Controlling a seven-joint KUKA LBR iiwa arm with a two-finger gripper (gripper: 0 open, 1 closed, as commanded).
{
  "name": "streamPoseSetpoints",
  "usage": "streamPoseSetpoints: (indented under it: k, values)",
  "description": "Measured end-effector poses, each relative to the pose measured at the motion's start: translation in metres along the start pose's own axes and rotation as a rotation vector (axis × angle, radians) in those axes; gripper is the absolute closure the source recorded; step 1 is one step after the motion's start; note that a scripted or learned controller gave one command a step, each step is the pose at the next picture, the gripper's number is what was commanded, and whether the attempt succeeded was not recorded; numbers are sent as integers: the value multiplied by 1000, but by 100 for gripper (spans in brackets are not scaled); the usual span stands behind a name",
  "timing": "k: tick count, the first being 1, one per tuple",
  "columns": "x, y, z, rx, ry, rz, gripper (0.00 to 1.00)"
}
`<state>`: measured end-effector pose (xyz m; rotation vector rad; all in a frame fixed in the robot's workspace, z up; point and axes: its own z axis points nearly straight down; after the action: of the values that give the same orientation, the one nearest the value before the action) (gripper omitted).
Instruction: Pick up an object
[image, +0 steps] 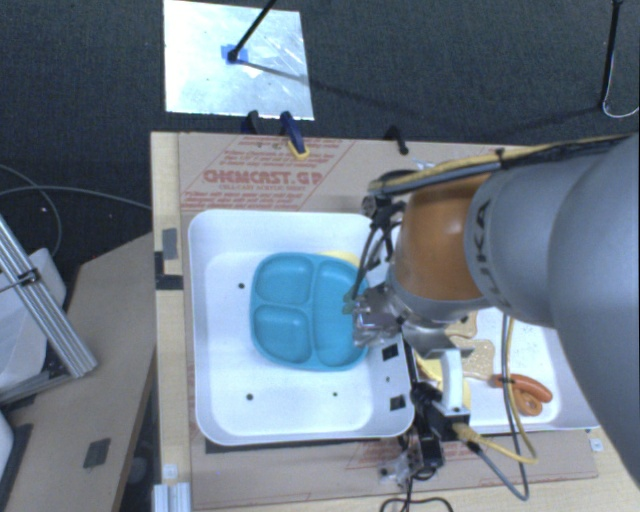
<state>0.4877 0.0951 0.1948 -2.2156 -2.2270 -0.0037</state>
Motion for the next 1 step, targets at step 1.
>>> streamPoseSetpoints:
  k: [1]
  values:
    - [22,22,82,7,-2,0,100]
